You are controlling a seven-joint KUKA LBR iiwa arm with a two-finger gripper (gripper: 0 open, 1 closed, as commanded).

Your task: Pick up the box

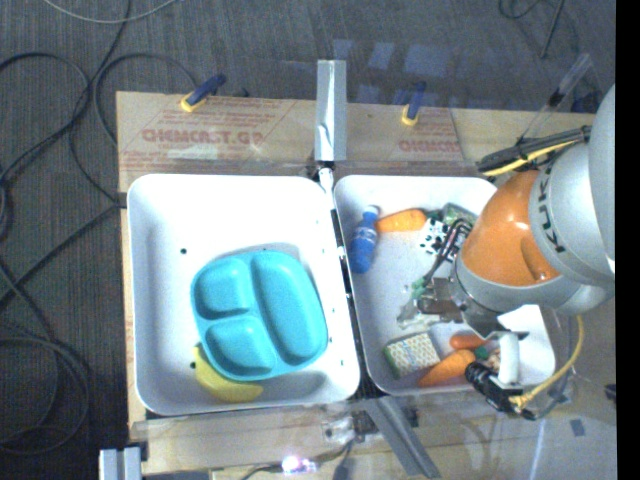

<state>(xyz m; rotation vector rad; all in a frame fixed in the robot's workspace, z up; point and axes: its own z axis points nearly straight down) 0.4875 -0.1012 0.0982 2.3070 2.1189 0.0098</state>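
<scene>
Grey arm [590, 218] hides gripper

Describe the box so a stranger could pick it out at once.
Start at the right bin of the two white bins, where the arm reaches in. Go to its near edge, left of the orange carrot. The box lies there: small, flat and rectangular, with a pale speckled face, unlike the rounded carrots and the blue bottle.

In the left shallow white bin [160, 268] a light-blue plastic tray with three compartments [260, 314] lies over a yellow banana-shaped piece [222, 380] at its near edge. The right white bin [380, 358] holds a blue bottle [362, 240] by its left wall, an orange carrot [402, 221] at the far side and another carrot [445, 370] near the front.
</scene>
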